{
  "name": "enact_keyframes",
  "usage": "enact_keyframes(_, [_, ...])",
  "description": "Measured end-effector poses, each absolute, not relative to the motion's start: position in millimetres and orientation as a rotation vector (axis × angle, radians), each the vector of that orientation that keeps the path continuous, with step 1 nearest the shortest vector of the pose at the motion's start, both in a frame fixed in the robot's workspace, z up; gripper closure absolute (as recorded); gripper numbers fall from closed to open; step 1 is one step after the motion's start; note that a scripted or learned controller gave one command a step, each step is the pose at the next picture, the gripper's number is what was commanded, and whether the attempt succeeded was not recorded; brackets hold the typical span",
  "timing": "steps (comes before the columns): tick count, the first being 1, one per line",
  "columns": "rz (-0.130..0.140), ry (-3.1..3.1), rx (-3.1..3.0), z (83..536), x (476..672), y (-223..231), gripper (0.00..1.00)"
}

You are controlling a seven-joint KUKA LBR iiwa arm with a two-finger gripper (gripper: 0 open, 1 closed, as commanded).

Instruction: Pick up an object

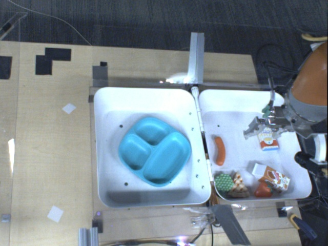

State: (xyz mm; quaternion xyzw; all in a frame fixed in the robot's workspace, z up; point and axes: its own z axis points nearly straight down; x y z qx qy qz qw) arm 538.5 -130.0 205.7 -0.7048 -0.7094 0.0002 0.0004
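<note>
The right bin [230, 111] holds several small items: an orange sausage [220, 150], a green bumpy piece [223, 181], a brown patterned piece [238, 185], a white block [256, 168], an orange printed carton [275, 179] and a red piece [263, 189]. A small white and orange carton [269, 142] lies near the bin's right side. My gripper [262, 126] hangs directly over that small carton, at its upper edge. Whether it touches the carton cannot be told from this slant.
The left bin [110, 111] holds a blue three-section plate [154, 150]. A metal post [196, 60] rises behind the divider between the bins. The arm's orange band [311, 78] and dark cables sit at the far right.
</note>
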Motion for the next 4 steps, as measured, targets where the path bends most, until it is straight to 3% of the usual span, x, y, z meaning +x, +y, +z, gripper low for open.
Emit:
enact_keyframes(1, [0.001, -2.212, -2.230, 136, 548.7, -206, 0.00])
enact_keyframes(2, [-0.011, -2.241, -2.216, 88, 567.8, -203, 0.00])
enact_keyframes(3, [-0.012, -2.243, -2.215, 97, 569.5, -203, 1.00])
enact_keyframes(4, [-0.001, -2.178, -2.265, 190, 561.5, -122, 1.00])
